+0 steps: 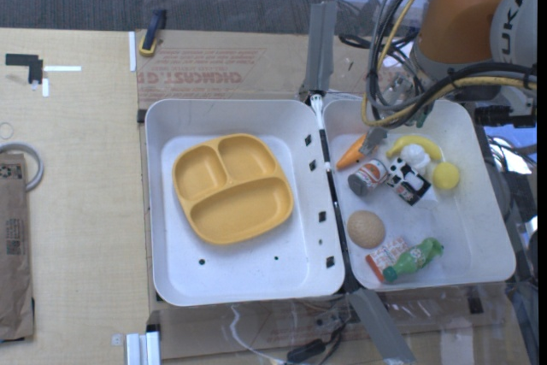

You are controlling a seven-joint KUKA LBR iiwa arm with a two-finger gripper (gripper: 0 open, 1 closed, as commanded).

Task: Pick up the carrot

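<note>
carrot [349, 154] — orange, tapered — lies tilted in right bin [479, 261].

Can [369, 177] just beside carrot [350, 155]

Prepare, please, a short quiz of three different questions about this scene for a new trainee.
1. True or false: the carrot lies on the yellow divided plate.
2. Which bin holds the carrot? A) left bin B) right bin
3. Fill in: the gripper is just beside the carrot's ____ end.

Key:
1. False; it lies in the other bin, near the dividing wall.
2. B
3. Right, the upper one in this view.
</note>
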